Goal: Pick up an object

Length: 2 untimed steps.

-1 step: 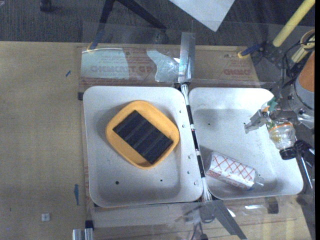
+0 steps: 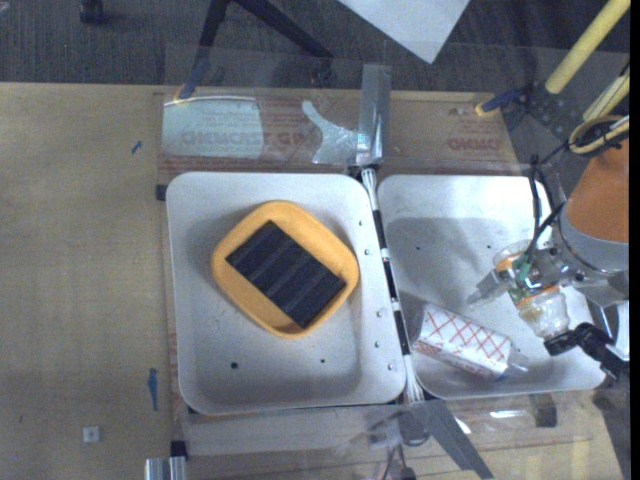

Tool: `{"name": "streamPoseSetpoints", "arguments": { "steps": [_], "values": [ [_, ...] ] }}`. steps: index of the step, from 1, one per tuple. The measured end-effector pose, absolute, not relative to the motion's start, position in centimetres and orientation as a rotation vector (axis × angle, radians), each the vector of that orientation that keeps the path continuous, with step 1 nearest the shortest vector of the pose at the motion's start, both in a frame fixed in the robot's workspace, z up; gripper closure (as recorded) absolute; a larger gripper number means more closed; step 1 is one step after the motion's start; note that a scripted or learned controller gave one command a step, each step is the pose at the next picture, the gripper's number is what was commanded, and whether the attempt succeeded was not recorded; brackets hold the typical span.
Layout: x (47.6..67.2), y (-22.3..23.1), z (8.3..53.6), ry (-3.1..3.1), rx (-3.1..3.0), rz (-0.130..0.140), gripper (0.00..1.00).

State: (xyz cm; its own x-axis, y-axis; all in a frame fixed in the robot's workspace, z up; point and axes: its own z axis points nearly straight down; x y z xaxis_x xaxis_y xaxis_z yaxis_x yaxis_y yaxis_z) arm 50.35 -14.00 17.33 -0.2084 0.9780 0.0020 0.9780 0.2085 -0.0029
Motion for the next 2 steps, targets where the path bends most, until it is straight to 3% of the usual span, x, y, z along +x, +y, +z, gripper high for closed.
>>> {"name": "streamPoseSetpoints", "arguments": {
  "steps": [1,2],
  "values": [
    [55.7,-19.3,9.7,-2.632,-1.722,-0.001,0.00],
    [60.0,-20.6,8.7,-2.674,-1.659,-0.004,0.00]
  ]
}}
